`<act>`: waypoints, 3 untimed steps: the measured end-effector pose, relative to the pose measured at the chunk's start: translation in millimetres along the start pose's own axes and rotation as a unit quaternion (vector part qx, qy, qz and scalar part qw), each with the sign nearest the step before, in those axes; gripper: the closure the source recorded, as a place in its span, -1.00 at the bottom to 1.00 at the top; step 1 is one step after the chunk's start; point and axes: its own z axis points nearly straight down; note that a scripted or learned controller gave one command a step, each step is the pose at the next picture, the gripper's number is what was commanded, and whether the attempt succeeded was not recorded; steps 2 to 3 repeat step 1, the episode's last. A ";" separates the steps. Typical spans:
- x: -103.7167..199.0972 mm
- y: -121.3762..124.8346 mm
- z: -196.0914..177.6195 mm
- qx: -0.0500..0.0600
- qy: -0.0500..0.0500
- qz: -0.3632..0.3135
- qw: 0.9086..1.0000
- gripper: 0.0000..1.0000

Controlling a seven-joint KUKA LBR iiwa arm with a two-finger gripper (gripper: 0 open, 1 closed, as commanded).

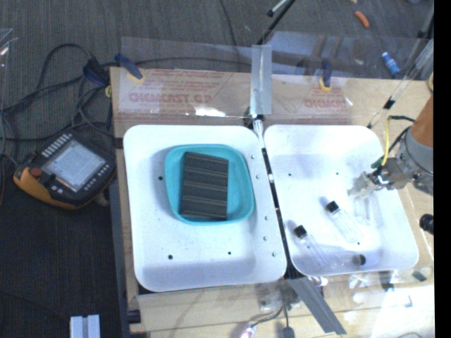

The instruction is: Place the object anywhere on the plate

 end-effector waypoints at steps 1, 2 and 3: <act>0.0 0.0 0.0 0.000 0.000 0.000 1.000 -1.00; 0.0 0.0 0.0 0.000 0.000 0.000 1.000 -1.00; 0.0 0.0 0.0 0.000 0.000 0.000 1.000 -1.00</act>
